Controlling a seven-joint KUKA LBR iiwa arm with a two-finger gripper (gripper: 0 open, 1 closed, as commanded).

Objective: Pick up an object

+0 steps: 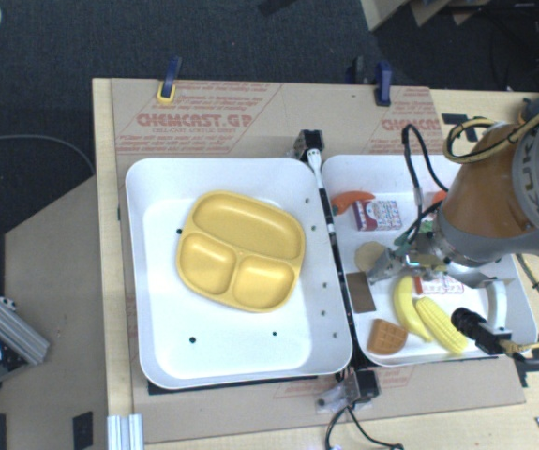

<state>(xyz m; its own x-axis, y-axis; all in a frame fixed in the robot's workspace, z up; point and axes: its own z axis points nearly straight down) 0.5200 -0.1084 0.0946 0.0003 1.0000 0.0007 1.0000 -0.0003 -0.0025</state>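
Underneath it all, a brown board (250, 111) printed with red lettering, pinned at its far edge by two blue clamps (382, 80).

On the board, side by side and touching along a black seam, two shallow white bins. In the left bin (142, 251), just one thing: a yellow plate (241, 251), divided into three compartments, lying flat and slightly turned, near the middle.

Over the right bin (381, 172), reaching in from the right, the grey arm (480, 195) with its orange band, black cables looped above it.

Low at the arm's end, the gripper (402, 262), down among the small things in the right bin, just above the upper tip of the bananas (426, 315) and just beside a tan disc (369, 254). Impossible to tell how wide the gripper stands, or whether anything sits in its grasp; hidden partly by the wrist.

For picking, then, everything in the right bin:
- the bananas, yellow, two together, slanting toward the near right corner;
- a red-and-white carton (379, 214) at the far side, lying flat;
- an orange piece (349, 200) touching the carton's left end;
- a brown wafer (388, 336) at the near edge, just left of the bananas;
- a dark brown slab (360, 292) along the left wall, between wafer and disc.
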